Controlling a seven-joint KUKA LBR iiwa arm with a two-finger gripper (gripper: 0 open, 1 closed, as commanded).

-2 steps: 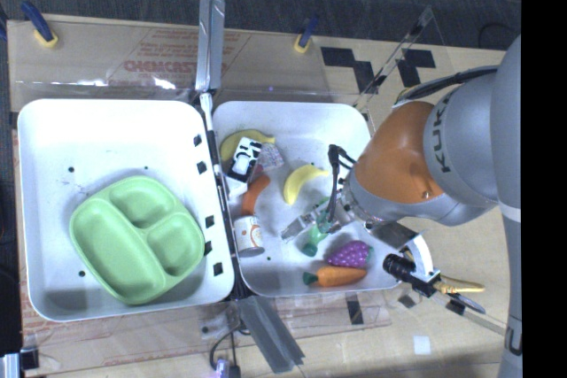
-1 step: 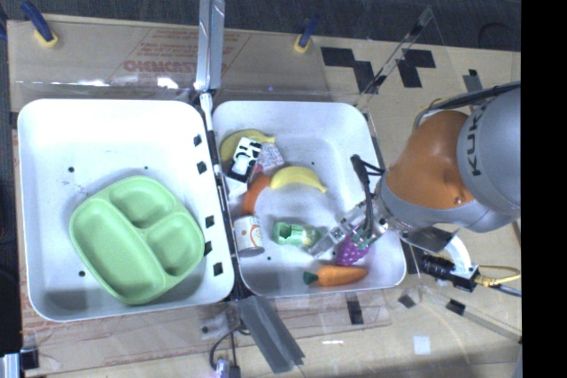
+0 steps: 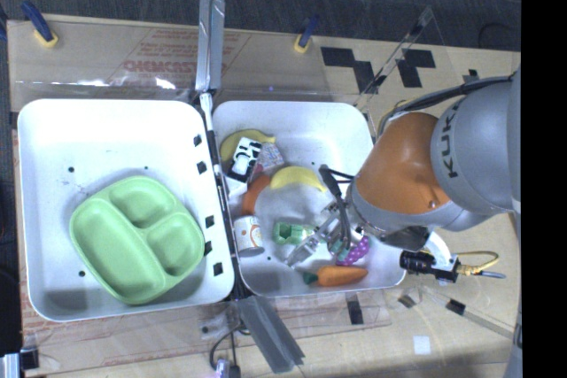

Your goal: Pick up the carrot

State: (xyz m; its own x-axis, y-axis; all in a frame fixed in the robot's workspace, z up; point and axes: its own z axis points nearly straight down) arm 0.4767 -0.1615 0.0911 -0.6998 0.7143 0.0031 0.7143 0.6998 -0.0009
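Note:
The carrot (image 3: pixel 342 275) is orange with a green end on its left. It lies flat along the front wall of the right bin (image 3: pixel 354 121). My gripper (image 3: pixel 312 242) hangs low over the middle of that bin, just above and left of the carrot, close to a green item (image 3: pixel 287 233). The carrot rests on the bin floor, apart from the gripper. The grey arm with its orange band (image 3: pixel 403 177) reaches in from the right and covers the bin's right side.
Around the gripper lie a banana (image 3: pixel 297 179), purple grapes (image 3: pixel 358 251), an orange item (image 3: pixel 255 191), a yellow and black-and-white piece (image 3: pixel 247 153) and a white cup (image 3: pixel 248 234). The left bin (image 3: pixel 44 137) holds a green divided plate (image 3: pixel 135 236).

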